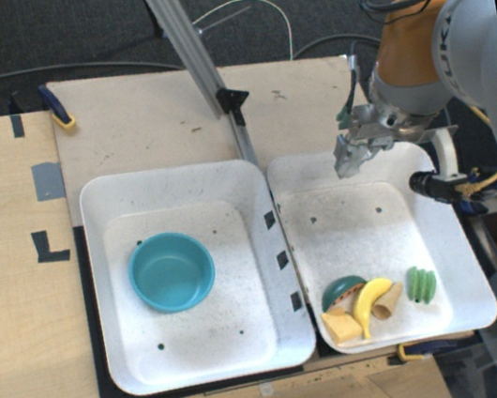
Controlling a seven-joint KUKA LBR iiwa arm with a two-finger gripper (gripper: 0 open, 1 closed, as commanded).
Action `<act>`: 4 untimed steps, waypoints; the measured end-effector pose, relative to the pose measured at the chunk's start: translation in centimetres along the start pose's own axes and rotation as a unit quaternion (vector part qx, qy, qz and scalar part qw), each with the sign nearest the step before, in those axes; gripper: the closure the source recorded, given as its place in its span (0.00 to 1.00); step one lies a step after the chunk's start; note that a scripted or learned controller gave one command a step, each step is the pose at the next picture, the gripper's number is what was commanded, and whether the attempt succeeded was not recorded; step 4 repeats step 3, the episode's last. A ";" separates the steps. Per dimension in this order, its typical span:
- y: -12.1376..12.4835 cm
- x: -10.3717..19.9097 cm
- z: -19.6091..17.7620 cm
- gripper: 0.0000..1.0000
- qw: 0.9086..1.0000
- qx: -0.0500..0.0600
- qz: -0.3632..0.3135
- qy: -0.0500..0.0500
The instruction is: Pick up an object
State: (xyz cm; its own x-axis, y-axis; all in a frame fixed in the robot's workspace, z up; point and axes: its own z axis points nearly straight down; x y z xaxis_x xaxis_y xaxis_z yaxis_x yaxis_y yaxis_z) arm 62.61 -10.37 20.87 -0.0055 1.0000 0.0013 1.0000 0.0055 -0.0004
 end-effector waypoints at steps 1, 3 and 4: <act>0.7 5.6 -0.1 1.00 1.000 0.000 -0.001 0.000; 1.2 18.1 -1.5 1.00 1.000 0.000 -0.001 0.001; 1.2 18.1 -1.5 1.00 1.000 0.000 -0.001 0.001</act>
